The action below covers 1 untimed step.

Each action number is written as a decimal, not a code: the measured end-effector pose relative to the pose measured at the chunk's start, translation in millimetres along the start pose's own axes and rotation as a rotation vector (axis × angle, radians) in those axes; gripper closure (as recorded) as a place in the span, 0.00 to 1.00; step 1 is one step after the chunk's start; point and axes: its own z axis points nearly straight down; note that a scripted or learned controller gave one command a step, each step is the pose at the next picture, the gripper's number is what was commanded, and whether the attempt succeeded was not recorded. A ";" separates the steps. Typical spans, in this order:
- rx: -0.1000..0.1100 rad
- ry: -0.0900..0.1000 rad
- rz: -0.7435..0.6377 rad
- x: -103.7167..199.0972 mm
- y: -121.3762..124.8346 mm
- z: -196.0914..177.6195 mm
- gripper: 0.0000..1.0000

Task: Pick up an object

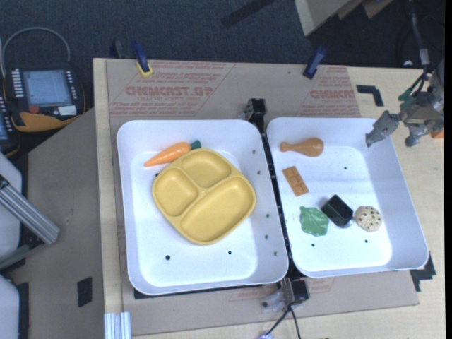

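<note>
Five small things lie loose in the right bin [395, 210], all open to a reach from above: nearest its front edge a green leaf [313, 220], a black block [337, 210] touching it and a speckled cookie [368, 218]; farther back a tan wafer [295, 181] and a drumstick [302, 147]. Across in the left bin [134, 210] sit a yellow divided plate [204, 195] and a carrot [168, 154]. Over the right bin's far right corner hangs the hand [395, 131], fingers apart, gripping nothing.
</note>
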 end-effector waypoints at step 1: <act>-0.013 -0.003 -0.004 0.8 2.3 -7.6 0.00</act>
